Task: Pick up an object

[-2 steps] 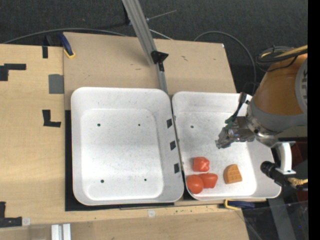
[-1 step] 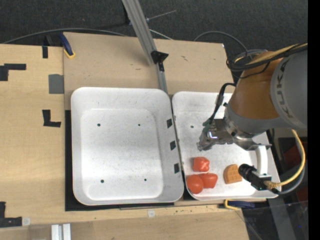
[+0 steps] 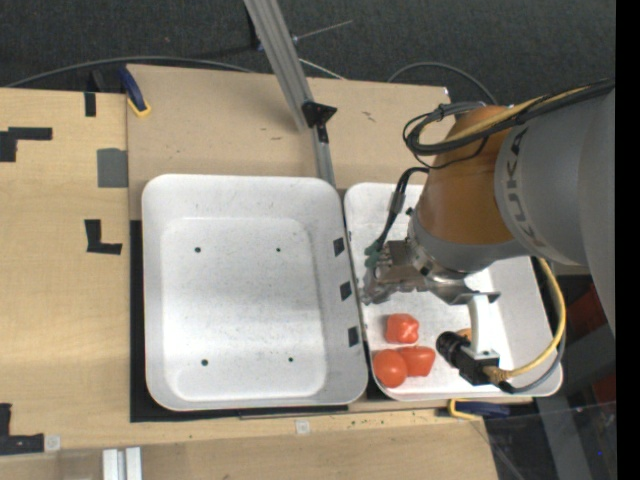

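Surface (image 3: 60, 268): tan board across the left side, with black tape marks on it and a blue-and-yellow clamp (image 3: 135, 90) near its upper edge.
Left bin (image 3: 170, 208): shallow, white, speckled, with a few small dark dots on its floor; it sits on a black mat and touches the right bin along its right rim.
Metal rail (image 3: 283, 53): grey bar slanting down from the top to the seam between the two bins.
Right bin (image 3: 520, 288): white, largely covered by the arm; its near left corner holds the red things.
Red objects (image 3: 403, 348): three small red-orange pieces clustered close together in the lower left of the right bin, one above (image 3: 401, 328) and two side by side below it, near the rim shared with the left bin.
Pincer (image 3: 383, 283): low over the right bin's left part, just above the top red piece; how far its fingers are apart I cannot tell, and nothing is seen between them.
Arm (image 3: 500, 188): grey with an orange band, coming in from the right, black cables looping over it and a yellow cable running past the bin's lower right corner.
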Robot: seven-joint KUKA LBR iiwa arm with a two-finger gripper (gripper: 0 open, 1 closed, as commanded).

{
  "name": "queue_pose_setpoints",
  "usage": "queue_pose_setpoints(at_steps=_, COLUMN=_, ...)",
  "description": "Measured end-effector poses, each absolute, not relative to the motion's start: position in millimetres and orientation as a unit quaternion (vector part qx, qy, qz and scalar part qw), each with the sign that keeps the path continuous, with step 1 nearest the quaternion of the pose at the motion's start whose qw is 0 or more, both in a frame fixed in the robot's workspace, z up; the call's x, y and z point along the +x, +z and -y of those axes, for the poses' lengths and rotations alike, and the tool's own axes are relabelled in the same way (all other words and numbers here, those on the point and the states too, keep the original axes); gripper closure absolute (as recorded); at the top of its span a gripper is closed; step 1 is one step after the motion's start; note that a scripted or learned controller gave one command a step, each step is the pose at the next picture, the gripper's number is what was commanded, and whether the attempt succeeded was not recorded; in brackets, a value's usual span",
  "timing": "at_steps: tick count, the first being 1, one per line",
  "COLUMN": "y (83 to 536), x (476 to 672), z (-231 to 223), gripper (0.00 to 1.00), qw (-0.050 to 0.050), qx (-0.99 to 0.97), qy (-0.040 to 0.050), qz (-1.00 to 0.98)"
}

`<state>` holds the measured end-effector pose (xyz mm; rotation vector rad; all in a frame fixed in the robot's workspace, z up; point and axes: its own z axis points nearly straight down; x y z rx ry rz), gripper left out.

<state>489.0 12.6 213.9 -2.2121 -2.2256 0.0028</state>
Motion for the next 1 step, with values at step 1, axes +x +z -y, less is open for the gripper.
queue_pose_setpoints(at_steps=1, y=228.0, x=498.1, z=-68.1, gripper=1.0, qw=0.001, qx=-0.704, qy=-0.0004, qz=0.71)
